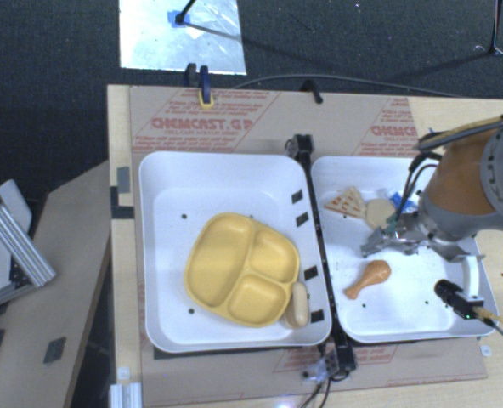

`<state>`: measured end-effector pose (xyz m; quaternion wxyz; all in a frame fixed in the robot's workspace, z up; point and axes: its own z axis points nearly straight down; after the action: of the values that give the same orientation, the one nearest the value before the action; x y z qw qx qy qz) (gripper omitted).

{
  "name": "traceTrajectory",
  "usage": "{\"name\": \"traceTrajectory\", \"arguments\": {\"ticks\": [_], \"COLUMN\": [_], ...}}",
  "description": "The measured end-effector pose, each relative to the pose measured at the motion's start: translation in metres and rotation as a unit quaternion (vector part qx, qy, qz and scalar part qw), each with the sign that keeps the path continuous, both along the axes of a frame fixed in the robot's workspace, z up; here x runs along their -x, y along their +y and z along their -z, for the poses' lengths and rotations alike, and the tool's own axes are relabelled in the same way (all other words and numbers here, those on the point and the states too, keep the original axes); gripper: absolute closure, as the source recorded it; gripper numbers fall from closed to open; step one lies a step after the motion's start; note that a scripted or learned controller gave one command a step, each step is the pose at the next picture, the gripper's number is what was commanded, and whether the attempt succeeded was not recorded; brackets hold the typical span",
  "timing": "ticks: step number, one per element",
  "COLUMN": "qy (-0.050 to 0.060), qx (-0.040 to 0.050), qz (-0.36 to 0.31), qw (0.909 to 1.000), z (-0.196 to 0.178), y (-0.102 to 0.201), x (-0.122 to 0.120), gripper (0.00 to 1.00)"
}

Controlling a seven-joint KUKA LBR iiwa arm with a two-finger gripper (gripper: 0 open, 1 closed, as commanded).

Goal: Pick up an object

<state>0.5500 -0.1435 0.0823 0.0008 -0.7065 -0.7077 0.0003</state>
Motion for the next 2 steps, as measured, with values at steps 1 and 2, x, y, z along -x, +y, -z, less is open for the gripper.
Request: {"name": "traceTrajectory", "arguments": {"ticks": [1, 2], "qy": [-0.002, -0.002], "qx": [0.0009, 0.0008], "qz": [0.0, 0.001], "qw": [1.0, 1.0], "z": [-0.013, -0.059], "y": [-0.001, -0.009], "x": [-0.001, 0.0], "gripper": [1.0, 1.0]}}
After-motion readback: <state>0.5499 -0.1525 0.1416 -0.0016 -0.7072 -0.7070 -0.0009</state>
